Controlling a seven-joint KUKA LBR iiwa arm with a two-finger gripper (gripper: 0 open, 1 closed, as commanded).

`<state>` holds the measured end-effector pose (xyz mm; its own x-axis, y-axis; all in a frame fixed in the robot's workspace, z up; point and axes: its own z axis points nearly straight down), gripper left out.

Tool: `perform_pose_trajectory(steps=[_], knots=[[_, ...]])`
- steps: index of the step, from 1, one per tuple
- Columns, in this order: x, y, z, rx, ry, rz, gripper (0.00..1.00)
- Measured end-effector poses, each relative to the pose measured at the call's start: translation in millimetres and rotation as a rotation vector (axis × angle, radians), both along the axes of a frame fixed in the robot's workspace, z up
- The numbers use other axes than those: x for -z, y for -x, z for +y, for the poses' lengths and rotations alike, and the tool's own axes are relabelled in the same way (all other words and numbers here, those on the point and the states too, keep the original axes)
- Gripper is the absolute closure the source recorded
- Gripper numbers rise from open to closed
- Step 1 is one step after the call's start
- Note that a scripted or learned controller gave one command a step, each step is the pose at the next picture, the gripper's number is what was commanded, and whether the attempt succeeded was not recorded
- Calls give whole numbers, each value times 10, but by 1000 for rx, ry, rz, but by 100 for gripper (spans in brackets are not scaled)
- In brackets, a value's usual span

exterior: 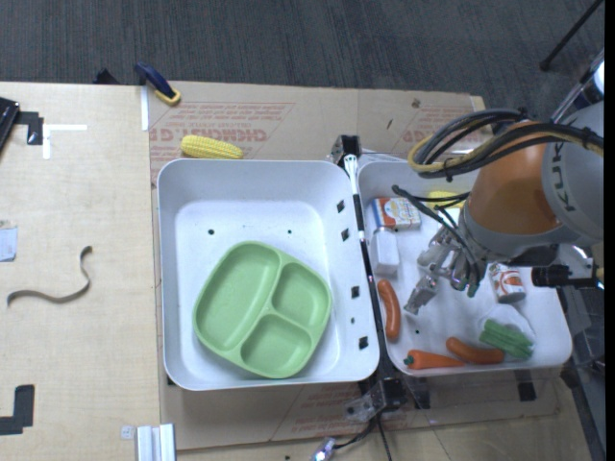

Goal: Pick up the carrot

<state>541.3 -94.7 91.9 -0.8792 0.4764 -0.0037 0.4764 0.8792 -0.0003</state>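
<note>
White right bin (553, 349) holds carrot (432, 359); gripper (437, 281) above, fingers spread, empty.

Bright, even overhead light with soft shadows inside the white bins (173, 257); focus slightly soft throughout.

Around the carrot (434, 359), the bin's front wall (480, 369) presses close in front, a sausage (475, 351) touches its right end, and open floor lies behind.
</note>
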Motion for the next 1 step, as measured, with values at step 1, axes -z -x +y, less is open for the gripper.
perform_pose_trajectory(steps=[1], knots=[[7,642,-92,497,-1,4,0]])
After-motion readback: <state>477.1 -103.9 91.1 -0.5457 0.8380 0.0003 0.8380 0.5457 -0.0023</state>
